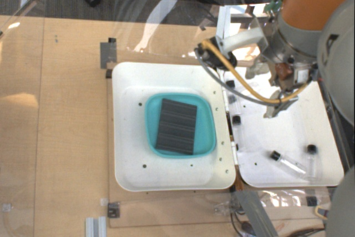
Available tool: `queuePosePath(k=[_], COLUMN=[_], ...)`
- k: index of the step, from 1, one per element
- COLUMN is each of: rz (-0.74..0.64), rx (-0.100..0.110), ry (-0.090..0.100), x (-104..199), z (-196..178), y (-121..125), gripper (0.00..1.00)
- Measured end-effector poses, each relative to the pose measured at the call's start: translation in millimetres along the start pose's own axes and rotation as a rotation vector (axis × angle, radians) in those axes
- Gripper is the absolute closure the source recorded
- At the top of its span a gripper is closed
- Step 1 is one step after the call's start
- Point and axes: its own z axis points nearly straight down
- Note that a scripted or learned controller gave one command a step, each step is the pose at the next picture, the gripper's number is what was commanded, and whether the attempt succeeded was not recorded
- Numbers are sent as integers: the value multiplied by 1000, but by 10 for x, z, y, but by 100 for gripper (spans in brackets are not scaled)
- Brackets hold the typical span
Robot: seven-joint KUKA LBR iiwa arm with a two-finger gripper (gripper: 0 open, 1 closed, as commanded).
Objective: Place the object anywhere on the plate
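Camera view: the dark ribbed object (177,127) lies flat on the teal plate (152,114) in the left bin (127,169), fully inside the plate's rim; placement looks done, only retreat left, as I judge it. My arm (321,3) hangs over the right bin (327,169), wrist bent downward, cables looping beside it; my gripper (285,77) sits well apart from the plate; whether it is released or clenched I cannot tell.

A dark grey ribbed block (177,127) lies on a teal plate (206,136) in a white bin (127,164).
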Motion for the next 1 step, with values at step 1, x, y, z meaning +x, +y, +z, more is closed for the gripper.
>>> queuePosePath(k=[1], rz=[-13], rx=[1], ry=[0], x=[203], z=[1], y=[-868], gripper=[0])
